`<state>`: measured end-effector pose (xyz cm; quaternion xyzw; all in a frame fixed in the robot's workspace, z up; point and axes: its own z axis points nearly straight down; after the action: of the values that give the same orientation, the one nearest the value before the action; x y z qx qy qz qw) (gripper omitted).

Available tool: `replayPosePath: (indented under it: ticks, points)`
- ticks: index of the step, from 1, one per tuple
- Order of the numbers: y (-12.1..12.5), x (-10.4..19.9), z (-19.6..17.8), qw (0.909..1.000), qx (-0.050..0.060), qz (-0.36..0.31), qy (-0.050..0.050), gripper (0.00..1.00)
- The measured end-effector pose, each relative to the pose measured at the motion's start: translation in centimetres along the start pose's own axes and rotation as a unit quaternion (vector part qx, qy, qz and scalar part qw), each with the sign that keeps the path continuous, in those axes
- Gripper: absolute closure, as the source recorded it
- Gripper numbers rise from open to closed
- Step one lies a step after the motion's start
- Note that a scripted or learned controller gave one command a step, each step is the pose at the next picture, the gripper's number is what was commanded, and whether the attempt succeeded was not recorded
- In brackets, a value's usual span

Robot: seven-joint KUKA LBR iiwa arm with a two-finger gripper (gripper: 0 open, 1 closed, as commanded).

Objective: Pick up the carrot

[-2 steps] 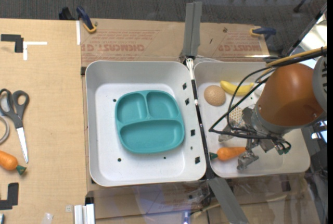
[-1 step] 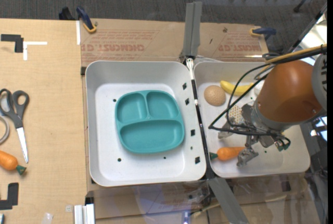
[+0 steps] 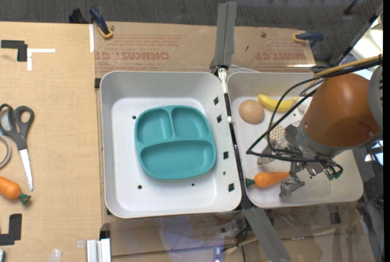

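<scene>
Bench (image 3: 49, 133) looks like pale matt wood. Both bins (image 3: 116, 151) are smooth glossy white plastic, the teal divided plate (image 3: 177, 142) smooth plastic too, and brown cardboard (image 3: 158, 50) sits behind.

Counted at inspection: two white bins, left (image 3: 109, 133) and right (image 3: 341, 194); one teal divided plate (image 3: 176, 142); two carrots, one in the right bin (image 3: 270, 179) and one on the bench (image 3: 10, 188); one banana (image 3: 275, 102); one egg-shaped item (image 3: 250, 111); one pair of scissors (image 3: 18, 140); one gripper (image 3: 297, 183).
</scene>
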<state>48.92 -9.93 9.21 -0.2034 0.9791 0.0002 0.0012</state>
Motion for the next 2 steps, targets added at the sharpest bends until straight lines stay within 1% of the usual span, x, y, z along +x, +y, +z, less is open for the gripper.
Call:
replayPosePath:
  ticks: [1, 2]
  points:
    - [0.13, -0.96, -0.02, 0.9987, 0.0, 0.051, -0.001, 0.0]
    - [0.37, -0.52, 0.04, 0.9946, 0.0, 0.104, 0.0, 0.0]
